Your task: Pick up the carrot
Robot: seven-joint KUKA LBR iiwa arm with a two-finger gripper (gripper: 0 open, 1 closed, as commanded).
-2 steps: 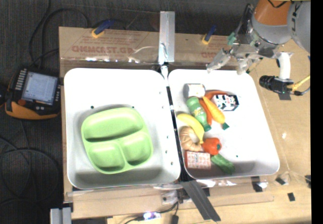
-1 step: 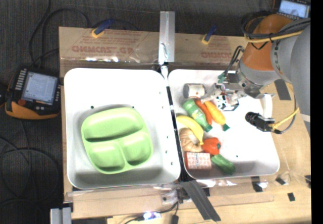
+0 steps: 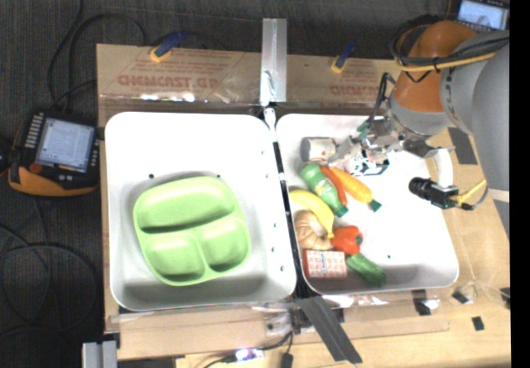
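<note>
A black handheld pendant with a lit screen and orange trim (image 3: 51,152) is seen on the dark carpet past the bench's left edge. Two shallow white plastic bins are carried side by side on the bench, over a sheet of brown cardboard (image 3: 199,76) that is clipped down along the far edge. The left bin (image 3: 124,142) is occupied by a light green plastic tray with three compartments (image 3: 192,228), laid flat near the bin's middle.

In the right bin (image 3: 431,259), toy foods are heaped along its left wall. A small silver tin can (image 3: 316,147) is laid on its side near the far left corner. Just below it a green bottle-shaped toy (image 3: 320,185) is set at a slant, and the orange plastic carrot with a dark green stub end (image 3: 351,186) is laid just beside it on the right, slanting down toward the bin's middle, its upper end close under the gripper. A yellow banana (image 3: 313,210), a tan doughnut-like piece (image 3: 310,231) and a red tomato-like piece (image 3: 346,239) are piled nearer the front, with a red-labelled packet (image 3: 325,264) and a dark green vegetable piece (image 3: 366,268) by the front edge.

The grey arm with its orange band (image 3: 426,68) is extended from the right over the bin's far right corner. The gripper (image 3: 369,151) is hung just above the carrot's upper end; whether its claw is spread or clenched cannot be told, and nothing is seen between its parts
</note>
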